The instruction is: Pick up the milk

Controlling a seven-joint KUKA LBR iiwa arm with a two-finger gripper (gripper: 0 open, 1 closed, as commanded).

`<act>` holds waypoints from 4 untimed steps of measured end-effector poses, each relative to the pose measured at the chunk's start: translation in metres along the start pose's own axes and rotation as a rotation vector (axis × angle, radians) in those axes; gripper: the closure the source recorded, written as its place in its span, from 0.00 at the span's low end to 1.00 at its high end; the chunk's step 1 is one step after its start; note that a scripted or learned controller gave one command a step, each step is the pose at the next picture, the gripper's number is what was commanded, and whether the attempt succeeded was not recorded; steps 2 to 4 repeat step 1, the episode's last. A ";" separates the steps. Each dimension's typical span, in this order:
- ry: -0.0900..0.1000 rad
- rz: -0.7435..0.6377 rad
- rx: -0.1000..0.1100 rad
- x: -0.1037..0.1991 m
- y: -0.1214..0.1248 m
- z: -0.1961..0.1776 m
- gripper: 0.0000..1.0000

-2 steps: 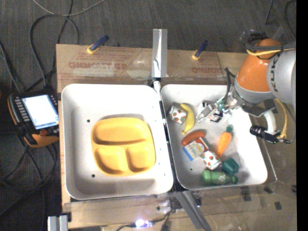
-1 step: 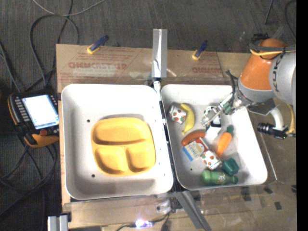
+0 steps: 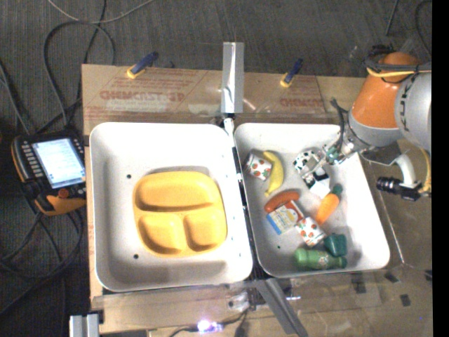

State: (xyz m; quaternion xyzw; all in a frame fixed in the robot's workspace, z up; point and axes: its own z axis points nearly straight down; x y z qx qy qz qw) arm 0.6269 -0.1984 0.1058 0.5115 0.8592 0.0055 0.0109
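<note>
Camera view, read left to right. Teach pendant [image 3: 50,163] lies off the worktop's left edge, screen lit. Left bin [image 3: 105,209] holds a yellow divided tray [image 3: 181,211], nothing else.

Right bin [image 3: 372,251] is crowded. Near its left wall: a small white cup with red spots [image 3: 259,166], touching a banana [image 3: 274,172]. Below them a red sausage-like piece [image 3: 282,200] sits against a blue-and-white carton [image 3: 281,220]. Beside that, a second small spotted box [image 3: 309,231]. A green bottle [image 3: 319,260] lies on its side along the front wall, with a dark green block [image 3: 335,243] just above it. A carrot [image 3: 327,206] lies tilted near the middle.

The milk [image 3: 306,162], taken to be the white carton with black cow patches, sits in the upper middle of the right bin. The jaws [image 3: 332,153] hang just to its right, at the end of the grey arm with the orange band [image 3: 379,104]. Whether they are parted or closed cannot be told; nothing shows between them.

Risks, as judged:
- Jaws stand to the side of the carton, not over it. A descent from here may clip its edge and tip it toward the banana.
- A dark object just below the milk sits close; it could be caught along with it.
- The blue-and-white carton could be mistaken for the target.
</note>
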 end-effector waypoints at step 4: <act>0.010 0.283 0.024 0.088 0.066 -0.078 1.00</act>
